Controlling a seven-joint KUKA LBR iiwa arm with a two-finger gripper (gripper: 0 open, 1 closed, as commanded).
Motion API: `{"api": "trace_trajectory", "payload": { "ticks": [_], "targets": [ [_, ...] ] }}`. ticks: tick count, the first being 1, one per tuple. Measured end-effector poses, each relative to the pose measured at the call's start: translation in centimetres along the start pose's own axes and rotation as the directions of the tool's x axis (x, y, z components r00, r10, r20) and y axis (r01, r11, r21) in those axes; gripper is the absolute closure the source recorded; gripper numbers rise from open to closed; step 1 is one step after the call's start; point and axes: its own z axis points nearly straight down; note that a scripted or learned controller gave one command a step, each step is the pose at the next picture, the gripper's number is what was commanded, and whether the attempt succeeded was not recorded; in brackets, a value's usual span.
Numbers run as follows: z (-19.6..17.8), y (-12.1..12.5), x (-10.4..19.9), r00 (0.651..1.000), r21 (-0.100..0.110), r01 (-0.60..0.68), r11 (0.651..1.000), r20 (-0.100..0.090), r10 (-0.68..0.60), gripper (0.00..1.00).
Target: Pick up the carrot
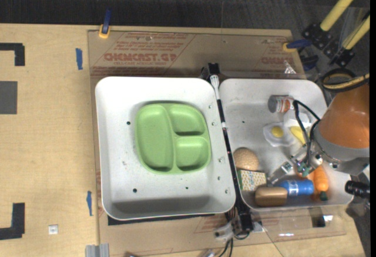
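The carrot (320, 180) is a short orange piece lying in the right bin (247, 94), near its front right corner. My gripper (298, 166) hangs low over that bin, just left of the carrot and above a blue bottle (297, 188). The arm's orange band (351, 122) looms above and to the right, hiding the bin's right wall. Nothing can be made out in the gripper's grasp.
The right bin also holds a brown cylinder (270, 196), a patterned packet (252, 180), a beige round item (247, 159), a small can (279, 103) and yellow-white pieces (281, 133). A green divided plate (173, 137) lies in the left bin (111, 132).
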Motion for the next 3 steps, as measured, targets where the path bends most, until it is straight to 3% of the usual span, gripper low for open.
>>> {"api": "trace_trajectory", "payload": {
  "ticks": [1, 2, 3],
  "targets": [
    [0.1, -3.0, -4.7, 0.99, -0.003, 0.142, 0.99, 0.001, -0.142, 0.0],
    [-1.2, -2.8, -5.1, 0.99, -0.01, 0.137, 0.99, 0.019, -0.137, 1.0],
    [-2.2, -2.5, -5.2, 0.99, -0.015, 0.136, 0.991, 0.026, -0.136, 1.0]
  ]
}}
